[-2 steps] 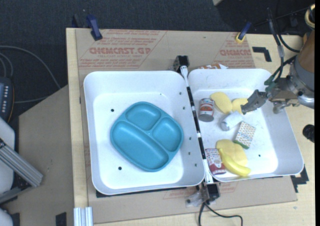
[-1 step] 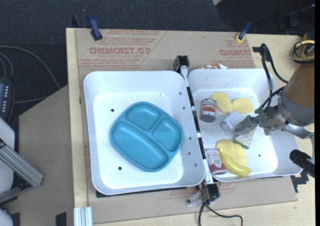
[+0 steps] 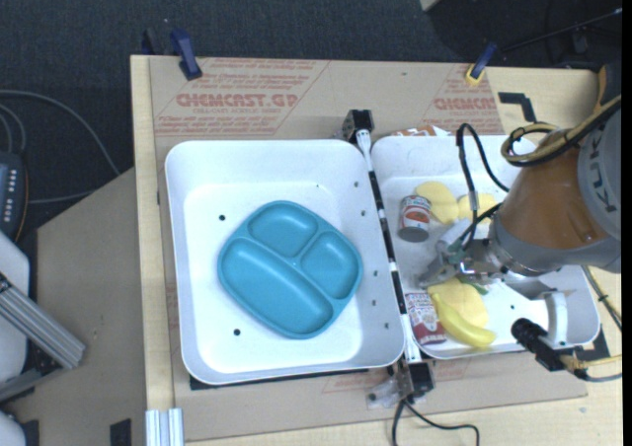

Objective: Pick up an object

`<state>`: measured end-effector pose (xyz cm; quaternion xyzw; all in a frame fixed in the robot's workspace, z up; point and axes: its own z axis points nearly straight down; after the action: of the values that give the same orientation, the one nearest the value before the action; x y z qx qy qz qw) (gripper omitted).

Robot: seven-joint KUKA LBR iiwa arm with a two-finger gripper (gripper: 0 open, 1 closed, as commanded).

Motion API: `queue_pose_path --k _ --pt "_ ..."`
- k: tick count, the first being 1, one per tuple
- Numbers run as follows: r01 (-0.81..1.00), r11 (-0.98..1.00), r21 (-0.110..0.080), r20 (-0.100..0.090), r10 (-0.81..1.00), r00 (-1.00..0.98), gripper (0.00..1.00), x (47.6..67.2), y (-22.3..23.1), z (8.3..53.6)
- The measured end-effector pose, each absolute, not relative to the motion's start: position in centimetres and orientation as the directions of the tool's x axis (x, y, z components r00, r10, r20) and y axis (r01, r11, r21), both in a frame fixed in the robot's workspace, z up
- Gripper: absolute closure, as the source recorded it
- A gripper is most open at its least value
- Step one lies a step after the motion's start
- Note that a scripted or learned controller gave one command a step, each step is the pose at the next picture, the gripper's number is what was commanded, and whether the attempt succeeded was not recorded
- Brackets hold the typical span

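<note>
1. Glossy blue plastic divided plate (image 3: 288,267), three compartments, lies in the left white bin (image 3: 197,187).
2. Right white bin (image 3: 583,331) holds a smooth yellow banana-shaped toy (image 3: 464,314), a small metal can (image 3: 416,216) and a red-labelled packet (image 3: 423,317).
3. Gripper (image 3: 449,264) sits low just above the banana; finger state cannot be made out, arm covers them.

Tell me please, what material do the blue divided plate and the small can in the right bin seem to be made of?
The blue divided plate looks like moulded plastic: one even colour, rounded compartment walls, a soft matte sheen. The small can seems to be metal with a printed red and white label; its grey end looks dull metallic, though it is too small to be sure.
</note>
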<state>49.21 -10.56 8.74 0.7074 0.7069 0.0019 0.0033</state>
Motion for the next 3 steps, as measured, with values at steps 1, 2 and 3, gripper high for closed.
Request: queue_pose_path --k 1,2,3 --pt "1.000 -0.004 0.011 -0.007 1.000 0.004 0.00 49.38 -9.63 8.82" --pt "1.000 -0.004 0.008 -0.006 1.000 0.004 0.00 49.50 -9.68 8.76" --pt "1.000 -0.003 0.005 -0.004 1.000 0.003 0.00 50.11 -9.73 8.71"
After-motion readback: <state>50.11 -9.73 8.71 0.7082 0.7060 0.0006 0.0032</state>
